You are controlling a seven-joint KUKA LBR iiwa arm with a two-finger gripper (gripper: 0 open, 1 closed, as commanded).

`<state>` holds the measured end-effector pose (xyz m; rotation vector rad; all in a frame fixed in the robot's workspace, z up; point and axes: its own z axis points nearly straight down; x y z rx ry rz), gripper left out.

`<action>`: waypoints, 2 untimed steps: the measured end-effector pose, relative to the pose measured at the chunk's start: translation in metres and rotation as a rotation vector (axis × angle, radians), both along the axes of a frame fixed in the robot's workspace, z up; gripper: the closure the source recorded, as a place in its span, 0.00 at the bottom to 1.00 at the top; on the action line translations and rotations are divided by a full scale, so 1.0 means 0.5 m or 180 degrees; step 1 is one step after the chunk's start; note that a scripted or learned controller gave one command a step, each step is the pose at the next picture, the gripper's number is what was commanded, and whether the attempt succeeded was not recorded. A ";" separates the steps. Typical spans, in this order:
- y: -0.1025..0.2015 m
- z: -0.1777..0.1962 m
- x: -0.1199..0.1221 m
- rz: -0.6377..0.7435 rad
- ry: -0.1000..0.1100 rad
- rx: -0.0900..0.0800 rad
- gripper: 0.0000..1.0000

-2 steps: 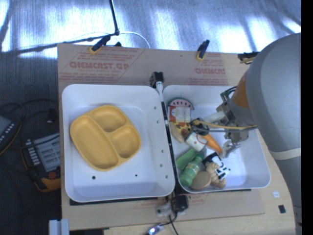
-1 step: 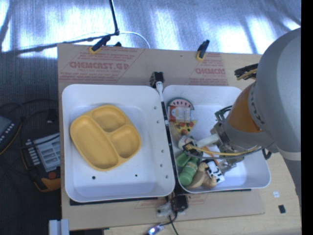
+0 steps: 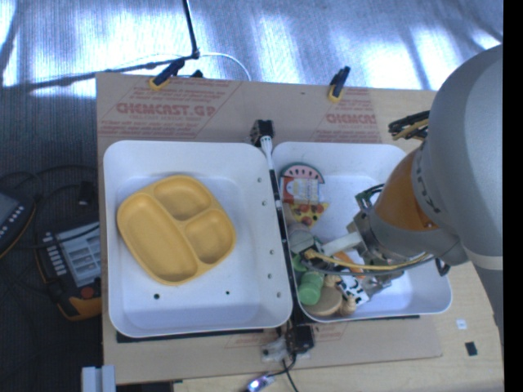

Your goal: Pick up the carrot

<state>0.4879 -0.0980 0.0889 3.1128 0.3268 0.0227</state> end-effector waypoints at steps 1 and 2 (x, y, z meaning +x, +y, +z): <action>0.000 0.020 -0.001 -0.0001 0.0012 0.0011 1.00; -0.001 0.000 -0.005 0.0789 0.0029 0.0000 1.00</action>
